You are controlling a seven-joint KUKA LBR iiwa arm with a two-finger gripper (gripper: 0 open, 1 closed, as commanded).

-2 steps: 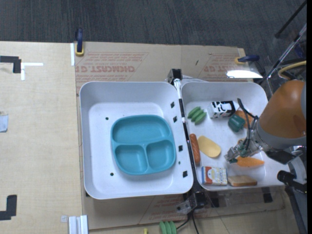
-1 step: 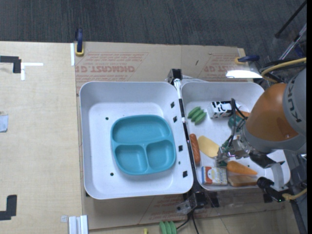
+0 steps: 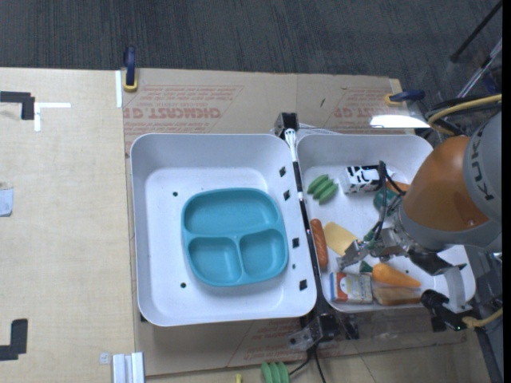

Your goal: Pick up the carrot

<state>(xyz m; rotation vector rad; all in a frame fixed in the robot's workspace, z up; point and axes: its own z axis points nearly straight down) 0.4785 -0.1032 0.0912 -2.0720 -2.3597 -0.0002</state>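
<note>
**Gripper over right bin, carrot alongside**

The arm (image 3: pixel 447 190) is reaching in over the right bin (image 3: pixel 327 152), its gripper (image 3: pixel 363 250) hanging low near the bin's front half. Jaw opening cannot be told; nothing is visibly sitting between the fingers. The carrot (image 3: pixel 395 276) is lying in the right bin just beside the gripper, toward the front wall. A hot dog (image 3: pixel 319 243), a yellow wedge (image 3: pixel 339 236) and a green item (image 3: pixel 322 187) are lying nearby. The left bin (image 3: pixel 152 238) is holding a teal divided plate (image 3: pixel 235 236)
</note>
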